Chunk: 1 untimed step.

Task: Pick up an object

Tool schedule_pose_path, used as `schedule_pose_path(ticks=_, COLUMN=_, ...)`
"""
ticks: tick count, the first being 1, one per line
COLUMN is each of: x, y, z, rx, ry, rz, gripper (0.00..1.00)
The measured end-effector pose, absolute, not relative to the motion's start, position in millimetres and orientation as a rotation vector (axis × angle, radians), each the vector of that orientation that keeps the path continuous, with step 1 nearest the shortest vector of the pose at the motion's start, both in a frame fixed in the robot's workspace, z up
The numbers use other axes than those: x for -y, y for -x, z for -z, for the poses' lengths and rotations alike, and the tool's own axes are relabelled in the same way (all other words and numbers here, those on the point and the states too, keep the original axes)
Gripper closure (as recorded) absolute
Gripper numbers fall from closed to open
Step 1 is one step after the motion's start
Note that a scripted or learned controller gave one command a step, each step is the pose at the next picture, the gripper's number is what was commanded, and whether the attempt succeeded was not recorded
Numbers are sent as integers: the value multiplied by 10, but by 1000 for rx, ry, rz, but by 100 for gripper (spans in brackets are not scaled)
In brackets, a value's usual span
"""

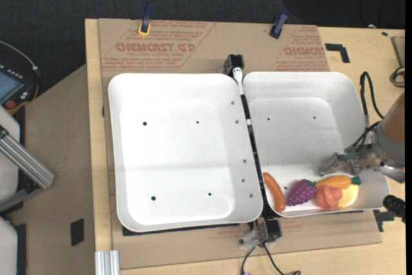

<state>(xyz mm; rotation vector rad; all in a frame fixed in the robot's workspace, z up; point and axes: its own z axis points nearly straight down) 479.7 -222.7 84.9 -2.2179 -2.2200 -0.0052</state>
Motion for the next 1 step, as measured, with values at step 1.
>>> schedule_pose_path(ticks=1, x=2228, y=-4798, z=-950, rx=2223, ry=2222, rz=3, gripper=100)
